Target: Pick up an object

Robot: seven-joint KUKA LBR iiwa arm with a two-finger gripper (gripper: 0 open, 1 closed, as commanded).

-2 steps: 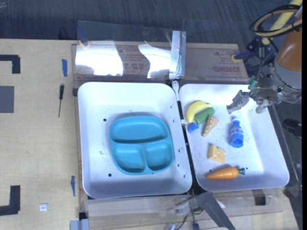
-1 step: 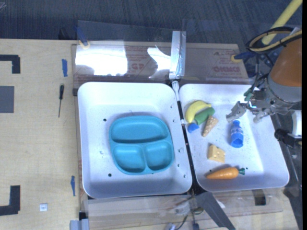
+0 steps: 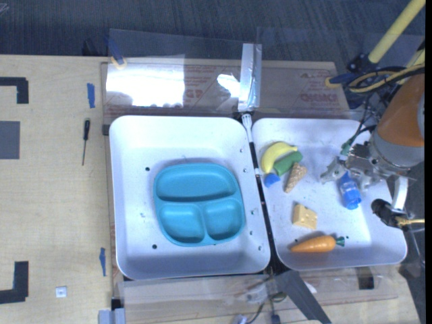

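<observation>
The grey arm [image 3: 405, 123] reaches in from the right, orange-banded wrist bent downward.

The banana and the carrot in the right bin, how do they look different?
The banana is yellow and curved; the carrot is orange and straight, with a small green top. The banana lies near the bin's far left corner, touching a green item; the carrot lies alone by the near rim. The banana looks thicker, the carrot slimmer and tapered. Both look like toy foods lying in the right white bin.
</observation>
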